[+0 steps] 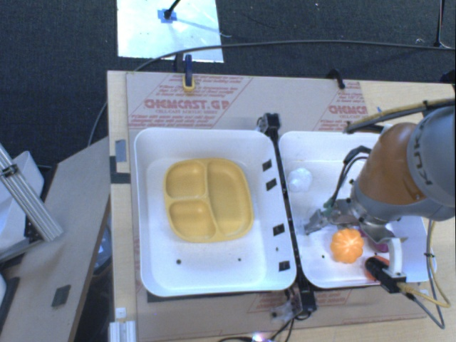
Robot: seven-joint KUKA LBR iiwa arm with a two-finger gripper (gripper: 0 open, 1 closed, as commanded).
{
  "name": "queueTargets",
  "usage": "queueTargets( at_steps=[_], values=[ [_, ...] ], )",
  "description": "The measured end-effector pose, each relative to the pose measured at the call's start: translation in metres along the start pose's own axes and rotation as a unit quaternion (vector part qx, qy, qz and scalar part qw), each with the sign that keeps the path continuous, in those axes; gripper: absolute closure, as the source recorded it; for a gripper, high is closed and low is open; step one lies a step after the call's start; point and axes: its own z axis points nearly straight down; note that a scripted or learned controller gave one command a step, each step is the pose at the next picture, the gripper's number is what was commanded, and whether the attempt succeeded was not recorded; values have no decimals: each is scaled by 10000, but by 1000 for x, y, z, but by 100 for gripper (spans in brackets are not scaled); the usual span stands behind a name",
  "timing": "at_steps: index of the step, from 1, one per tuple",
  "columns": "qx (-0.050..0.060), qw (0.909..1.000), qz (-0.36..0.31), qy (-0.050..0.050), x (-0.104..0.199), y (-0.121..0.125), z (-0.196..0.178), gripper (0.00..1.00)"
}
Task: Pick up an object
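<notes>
An orange mandarin-like fruit point(347, 246) lies in the right bin point(313, 276) near its front. My gripper point(317, 223) hangs low over that bin, just left of and behind the fruit, apart from it. A small pale, translucent round thing point(299, 179) sits further back in the same bin. A red object point(374, 266) shows at the bin's front right, partly hidden by the robot's hardware, and a bit of magenta point(382, 246) peeks out beside the fruit.
The left bin point(153, 262) holds a yellow divided plate point(208, 199). A black-clipped divider point(279, 198) separates the two bins. The arm's orange band point(388, 169) covers the right bin's right half.
</notes>
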Motion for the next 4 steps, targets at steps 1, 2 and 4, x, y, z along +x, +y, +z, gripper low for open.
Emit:
queueTargets(
  at_steps=[1,2,4],
  values=[
    [-18,10000,2,0,0,1,-12,100],
    [-39,10000,-20,-8,5,0,-74,100],
    [-21,10000,-17,-6,0,8,-145,100]
  ],
)
